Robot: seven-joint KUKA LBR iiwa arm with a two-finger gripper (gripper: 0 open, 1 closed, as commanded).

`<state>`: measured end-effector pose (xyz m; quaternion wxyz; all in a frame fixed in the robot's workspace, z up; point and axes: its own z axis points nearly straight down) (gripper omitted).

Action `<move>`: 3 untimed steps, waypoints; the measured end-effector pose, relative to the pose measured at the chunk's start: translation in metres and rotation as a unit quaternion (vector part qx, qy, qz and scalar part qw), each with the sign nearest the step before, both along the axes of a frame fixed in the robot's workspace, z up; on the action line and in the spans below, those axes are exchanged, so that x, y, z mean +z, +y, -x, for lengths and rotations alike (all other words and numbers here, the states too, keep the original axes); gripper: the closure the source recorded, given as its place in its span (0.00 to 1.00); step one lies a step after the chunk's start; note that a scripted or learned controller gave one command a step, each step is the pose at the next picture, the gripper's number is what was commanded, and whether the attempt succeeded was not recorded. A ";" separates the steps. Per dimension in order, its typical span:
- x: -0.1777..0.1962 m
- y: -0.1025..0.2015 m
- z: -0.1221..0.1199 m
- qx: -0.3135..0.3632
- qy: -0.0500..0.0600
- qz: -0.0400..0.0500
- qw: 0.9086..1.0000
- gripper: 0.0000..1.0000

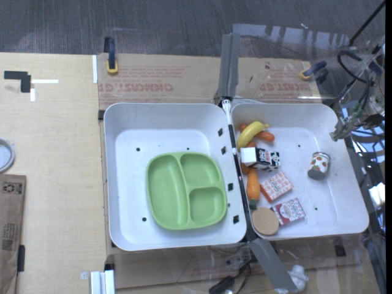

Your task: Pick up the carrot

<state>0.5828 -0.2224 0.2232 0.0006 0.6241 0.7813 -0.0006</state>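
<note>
Hanging at the 3 o'clock edge of the right bin (343,225), the pincer (342,131) sits above the rim, well apart from everything inside the bin. It looks small and is partly mixed with cables, so I cannot tell whether it is spread or pressed together. I see nothing carried under it.

Going from there toward 9 o'clock, the first thing is a small can (318,165), lying alone on the white floor. Further toward 9 o'clock comes the crowded group along the left wall of this bin. A banana (252,131) lies at the 12 o'clock end of the group, and a small white carton (260,157) is just below it. The carrot (252,185), as I judge it, is the long orange piece at the 6 o'clock side of the carton, close beside the wall and touching a red box (275,187). A second red box (289,212) and a round tan disc (265,221) lie toward 6 o'clock.

The left bin (122,164) holds a green plate (187,190).

In my judgement the task is at its beginning: the carrot lies in the bin, not lifted. The whole reach across the bin, the descent, the grasp and the lift are left to do.
</note>
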 end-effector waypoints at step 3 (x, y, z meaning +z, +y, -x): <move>-0.004 0.001 -0.054 0.117 -0.002 0.001 0.993 1.00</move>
